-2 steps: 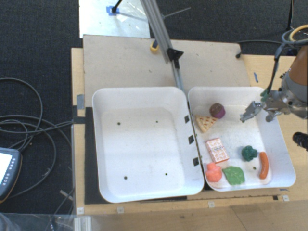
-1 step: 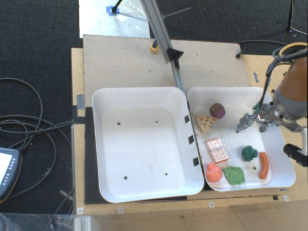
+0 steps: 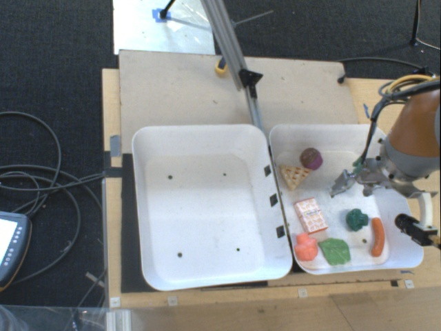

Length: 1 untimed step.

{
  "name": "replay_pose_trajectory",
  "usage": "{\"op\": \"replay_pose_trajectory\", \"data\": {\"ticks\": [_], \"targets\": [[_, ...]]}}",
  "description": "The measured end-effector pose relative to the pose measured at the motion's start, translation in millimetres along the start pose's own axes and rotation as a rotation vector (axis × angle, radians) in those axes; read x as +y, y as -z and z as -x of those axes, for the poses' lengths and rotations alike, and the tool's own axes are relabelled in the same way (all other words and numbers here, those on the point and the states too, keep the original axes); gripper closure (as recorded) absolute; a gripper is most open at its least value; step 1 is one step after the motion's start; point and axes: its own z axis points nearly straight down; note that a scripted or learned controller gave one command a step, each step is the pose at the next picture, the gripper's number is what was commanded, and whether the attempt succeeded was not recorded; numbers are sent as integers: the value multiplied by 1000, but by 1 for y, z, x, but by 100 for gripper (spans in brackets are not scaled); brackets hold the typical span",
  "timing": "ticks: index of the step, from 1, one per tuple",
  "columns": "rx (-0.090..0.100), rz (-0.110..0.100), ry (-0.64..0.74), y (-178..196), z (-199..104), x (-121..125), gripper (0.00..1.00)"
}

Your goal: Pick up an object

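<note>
The right bin holds several small objects. There is a purple ball, a tan waffle wedge, a pink box, an orange-red piece, a green leaf shape, a dark green broccoli-like piece and an orange sausage. My gripper hangs over the middle right of this bin. It is open, with nothing between its fingers. It sits above the broccoli-like piece and to the right of the waffle wedge.
The left bin stands beside the right one and shares a raised wall with it. A grey pole slants down from the top to the bins' back edge. Cables lie on the floor at left.
</note>
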Motion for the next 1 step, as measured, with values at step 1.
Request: {"op": "replay_pose_trajectory", "data": {"ticks": [1], "targets": [[-1, 6, 0, 13, 1, 2, 100]]}}
